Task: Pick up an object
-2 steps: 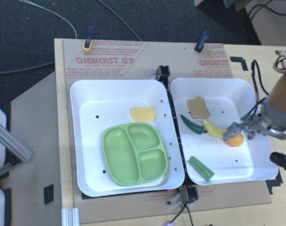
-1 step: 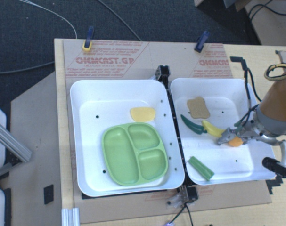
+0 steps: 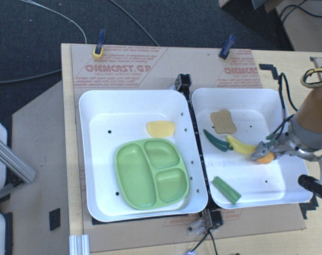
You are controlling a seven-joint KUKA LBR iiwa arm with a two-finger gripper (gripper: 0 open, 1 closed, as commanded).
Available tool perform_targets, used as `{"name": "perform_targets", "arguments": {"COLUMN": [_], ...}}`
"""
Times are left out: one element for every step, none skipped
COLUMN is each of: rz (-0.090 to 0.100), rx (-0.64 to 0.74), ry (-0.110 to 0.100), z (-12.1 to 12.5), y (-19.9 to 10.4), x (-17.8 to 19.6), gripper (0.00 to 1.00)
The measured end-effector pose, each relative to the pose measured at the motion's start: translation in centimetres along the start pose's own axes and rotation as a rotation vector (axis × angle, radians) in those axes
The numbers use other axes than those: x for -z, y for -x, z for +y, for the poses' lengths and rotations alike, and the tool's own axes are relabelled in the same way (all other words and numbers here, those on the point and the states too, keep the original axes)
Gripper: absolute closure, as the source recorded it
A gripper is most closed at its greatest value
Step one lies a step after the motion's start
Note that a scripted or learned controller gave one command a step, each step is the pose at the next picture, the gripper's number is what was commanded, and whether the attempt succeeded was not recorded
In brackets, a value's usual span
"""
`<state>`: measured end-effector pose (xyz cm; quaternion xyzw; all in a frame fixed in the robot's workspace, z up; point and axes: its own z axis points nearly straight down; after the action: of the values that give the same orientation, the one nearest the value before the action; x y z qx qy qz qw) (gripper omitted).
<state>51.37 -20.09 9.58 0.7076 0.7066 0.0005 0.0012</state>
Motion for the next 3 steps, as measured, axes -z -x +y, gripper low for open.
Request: {"name": "perform_targets", "arguments": {"rz": [0.000,-0.004,-0.002], "rx": [0.001,0.002,0.003], "ry": [-0.001,0.006,0.003], "z": [-0.8,-0.2,-0.1], "y": [-0.1,0.7,0.8], "x": [5.5,11.6,13.5], "gripper": [1.00,1.00,1.00]}}
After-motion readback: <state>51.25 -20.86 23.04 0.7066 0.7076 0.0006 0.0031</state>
